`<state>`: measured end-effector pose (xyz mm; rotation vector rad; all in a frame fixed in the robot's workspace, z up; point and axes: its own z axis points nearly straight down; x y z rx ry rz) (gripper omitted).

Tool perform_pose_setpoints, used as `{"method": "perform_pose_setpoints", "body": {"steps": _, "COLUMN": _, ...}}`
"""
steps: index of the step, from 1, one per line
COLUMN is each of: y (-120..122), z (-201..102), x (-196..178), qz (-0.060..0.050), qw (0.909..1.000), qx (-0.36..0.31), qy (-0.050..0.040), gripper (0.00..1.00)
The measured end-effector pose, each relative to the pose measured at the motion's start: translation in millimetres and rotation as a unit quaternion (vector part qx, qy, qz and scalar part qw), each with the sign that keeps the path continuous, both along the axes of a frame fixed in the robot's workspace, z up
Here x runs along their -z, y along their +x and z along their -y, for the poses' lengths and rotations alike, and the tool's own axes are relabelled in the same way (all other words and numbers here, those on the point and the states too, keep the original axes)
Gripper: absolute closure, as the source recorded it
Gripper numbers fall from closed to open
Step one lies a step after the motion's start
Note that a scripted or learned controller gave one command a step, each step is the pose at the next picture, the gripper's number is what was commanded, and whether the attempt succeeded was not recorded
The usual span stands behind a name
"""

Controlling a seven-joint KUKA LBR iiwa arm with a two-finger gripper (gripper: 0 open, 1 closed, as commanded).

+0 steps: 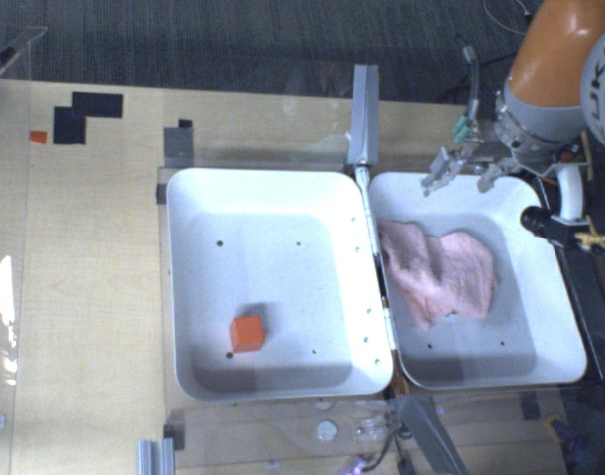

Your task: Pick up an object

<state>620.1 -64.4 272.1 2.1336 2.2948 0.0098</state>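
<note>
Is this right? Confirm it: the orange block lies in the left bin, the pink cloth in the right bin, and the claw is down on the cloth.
Not quite. In the camera view the claw is over the right bin's far edge, apart from the pink cloth. The orange block is in the left bin.

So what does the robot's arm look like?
The arm is chunky and rounded: a big orange band on top, then a grey ring below it. Dark letters show at the arm's right side. At its end sits the gripper, small and metal, with thin silvery fingers. A thin cable loops behind it, and black and white parts sit to the right.
</note>
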Motion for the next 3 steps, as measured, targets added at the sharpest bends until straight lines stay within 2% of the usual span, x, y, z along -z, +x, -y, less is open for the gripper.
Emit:
{"method": "perform_pose_setpoints", "body": {"steps": 1, "y": 5.0, "z": -7.2, "x": 7.6, "qz": -0.002, "qw": 0.9999, "qx": 0.015, "qy": 0.0001, "gripper": 0.0}}
{"method": "perform_pose_setpoints", "body": {"steps": 2, "y": -9.7, "z": 24.5, "x": 174.9, "qz": -0.001, "qw": 0.9996, "qx": 0.027, "qy": 0.0006, "gripper": 0.0}}
{"method": "perform_pose_setpoints", "body": {"steps": 3, "y": -31.1, "z": 60.0, "x": 182.1, "qz": 0.002, "qw": 0.9992, "qx": -0.039, "qy": -0.0011, "gripper": 0.0}}
